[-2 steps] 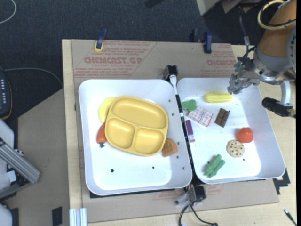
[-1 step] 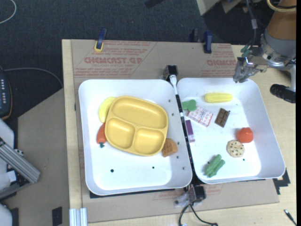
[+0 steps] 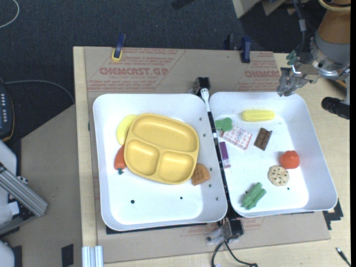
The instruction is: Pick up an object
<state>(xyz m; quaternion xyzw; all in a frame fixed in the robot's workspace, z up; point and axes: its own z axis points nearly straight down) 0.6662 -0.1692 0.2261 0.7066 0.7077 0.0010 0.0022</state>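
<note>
Yellow plastic corn lies at the back of the right bin, nearest your gripper, which hangs over the bin's back rim; whether it is wide or narrow I cannot tell. It looks light, stiff and slick, so take it across its narrow middle.

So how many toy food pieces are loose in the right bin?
7: broccoli and a pink wrapper near the divider, corn cob at the far side, chocolate bar mid-bin, tomato, cookie, and green beans at the near edge. None looks hidden.
</note>
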